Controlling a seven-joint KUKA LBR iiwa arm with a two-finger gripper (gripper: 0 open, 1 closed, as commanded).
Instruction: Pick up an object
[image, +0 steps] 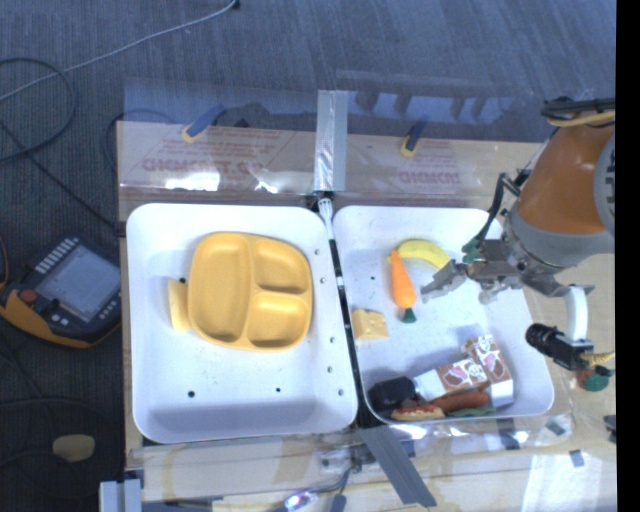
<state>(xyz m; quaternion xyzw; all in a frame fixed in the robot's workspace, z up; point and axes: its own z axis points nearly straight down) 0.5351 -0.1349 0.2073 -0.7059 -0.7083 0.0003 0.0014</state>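
- Brown table (250, 150): carries two shallow white bins side by side, with a grey divider strip at the far edge between them.
- Left bin (150, 400): holds a yellow compartment tray (250, 290), lying flat near the centre; a pale yellow piece protrudes from under the tray's left edge.
- Right bin (520, 400): holds the loose objects listed below.
- Arm (570, 180): grey with an orange band, entering from the right above the right bin's far right corner.
- Jaws (448, 280): positioned over the right bin, right of the carrot; one finger points left toward the carrot. Whether the jaws are open or closed cannot be determined; nothing is visibly between them.
- Carton (470, 372): brown and white, lying on its side near the bin's front edge, with a dark cap at its left end.
- Red-and-brown item (440, 405): lying just in front of the carton; identity unclear, possibly a toy hot dog.
- Carrot (402, 285): orange, lying lengthwise, green end toward the front.
- Banana (425, 252): yellow, touching the carrot's far end.
- Cheese wedge (370, 325): pale yellow, against the bin's left wall.
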